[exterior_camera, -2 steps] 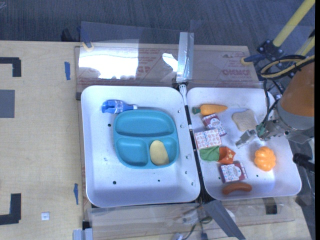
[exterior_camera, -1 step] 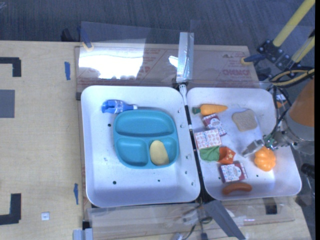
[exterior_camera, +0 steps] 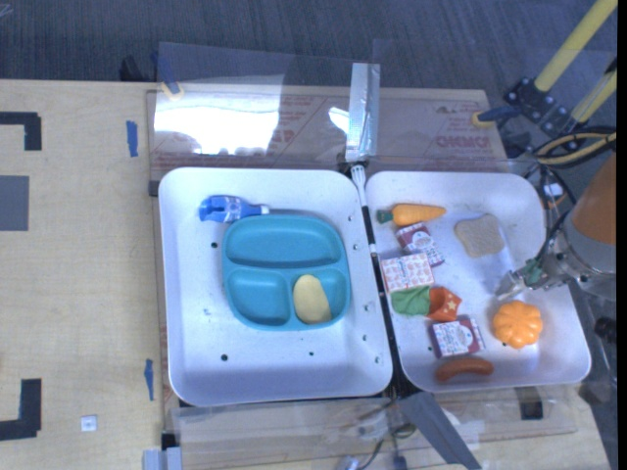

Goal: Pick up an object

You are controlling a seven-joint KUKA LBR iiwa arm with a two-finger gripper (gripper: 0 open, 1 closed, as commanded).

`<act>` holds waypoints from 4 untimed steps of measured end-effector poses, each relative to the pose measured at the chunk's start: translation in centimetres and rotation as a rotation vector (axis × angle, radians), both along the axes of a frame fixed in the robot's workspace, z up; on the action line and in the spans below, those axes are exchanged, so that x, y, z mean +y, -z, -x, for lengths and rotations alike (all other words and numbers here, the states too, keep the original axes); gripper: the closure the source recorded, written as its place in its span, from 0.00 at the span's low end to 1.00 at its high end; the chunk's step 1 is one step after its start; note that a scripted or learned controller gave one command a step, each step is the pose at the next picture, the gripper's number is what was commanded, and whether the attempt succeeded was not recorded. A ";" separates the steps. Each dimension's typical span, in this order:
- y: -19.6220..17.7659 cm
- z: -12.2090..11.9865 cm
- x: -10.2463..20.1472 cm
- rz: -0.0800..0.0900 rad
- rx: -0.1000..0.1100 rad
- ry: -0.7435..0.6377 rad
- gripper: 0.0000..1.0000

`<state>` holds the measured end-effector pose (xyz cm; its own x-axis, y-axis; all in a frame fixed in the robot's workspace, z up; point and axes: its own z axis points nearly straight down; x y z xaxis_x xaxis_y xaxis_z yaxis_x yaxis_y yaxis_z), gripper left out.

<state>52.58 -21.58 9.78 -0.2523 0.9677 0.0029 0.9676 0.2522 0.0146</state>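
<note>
The gripper point(exterior_camera: 519, 280) hangs low in the right bin point(exterior_camera: 563, 360), just above the pumpkin point(exterior_camera: 517, 324); its fingers seem slightly parted, gripping nothing. A carrot point(exterior_camera: 418, 212) lies well apart.

The arm point(exterior_camera: 600, 213) is cut off by the right edge.
</note>
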 end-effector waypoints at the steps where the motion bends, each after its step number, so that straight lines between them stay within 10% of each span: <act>1: 0.1 0.0 0.3 -0.006 0.005 -0.003 0.00; 2: -0.8 -0.1 0.2 -0.003 0.002 -0.002 1.00; 3: -0.7 -0.1 0.2 -0.004 0.003 -0.002 0.00; 4: 1.1 4.3 1.2 0.009 0.005 -0.046 0.00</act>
